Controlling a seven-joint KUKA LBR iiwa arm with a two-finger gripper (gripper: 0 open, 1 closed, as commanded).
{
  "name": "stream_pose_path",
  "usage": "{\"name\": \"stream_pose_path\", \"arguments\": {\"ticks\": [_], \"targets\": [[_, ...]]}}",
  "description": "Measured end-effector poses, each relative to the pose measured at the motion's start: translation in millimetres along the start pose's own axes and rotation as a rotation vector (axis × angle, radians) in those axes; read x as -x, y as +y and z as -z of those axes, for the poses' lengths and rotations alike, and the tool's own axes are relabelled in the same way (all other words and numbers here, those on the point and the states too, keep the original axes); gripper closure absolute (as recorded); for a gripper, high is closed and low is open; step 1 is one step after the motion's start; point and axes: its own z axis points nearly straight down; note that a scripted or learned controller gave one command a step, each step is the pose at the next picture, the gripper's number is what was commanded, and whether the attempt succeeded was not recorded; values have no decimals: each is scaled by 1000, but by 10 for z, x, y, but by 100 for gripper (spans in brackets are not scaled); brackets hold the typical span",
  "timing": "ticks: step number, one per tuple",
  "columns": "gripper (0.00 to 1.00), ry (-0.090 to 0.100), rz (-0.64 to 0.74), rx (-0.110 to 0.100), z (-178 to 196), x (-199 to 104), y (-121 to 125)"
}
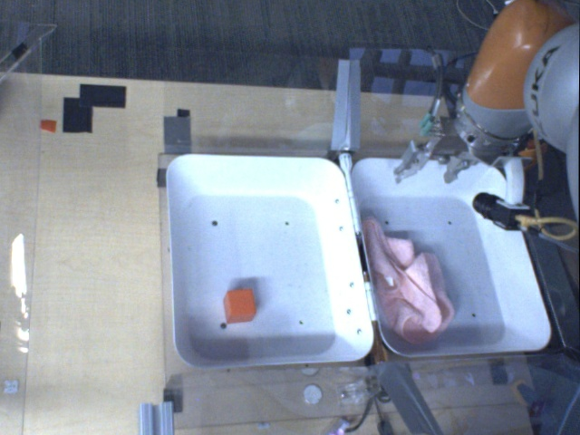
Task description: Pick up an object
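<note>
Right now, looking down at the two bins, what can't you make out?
- Arm: cut off by the camera view's top and right edges, so its base and reach stay unknown.
- Pink cloth in the right bin: bunched in folds, so anything under it is hidden.
- Orange block in the left bin: too small to tell its material.
- Gripper: nothing between its spread fingers; pad details too blurred.

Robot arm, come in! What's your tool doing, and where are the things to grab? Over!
Tool open, holding nothing, hovering over right bin's far edge. Pink cloth crumpled in right bin, orange block in left bin. Nothing blocking either.
</note>
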Motion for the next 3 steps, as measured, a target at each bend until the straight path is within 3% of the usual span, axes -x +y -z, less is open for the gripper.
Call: {"name": "stream_pose_path", "arguments": {"ticks": [1,2,3], "targets": [[0,-1,95,0,-991,499,-443],[100,-2,99,8,-865,482,-412],[0,-2,98,8,-865,483,-413]]}}
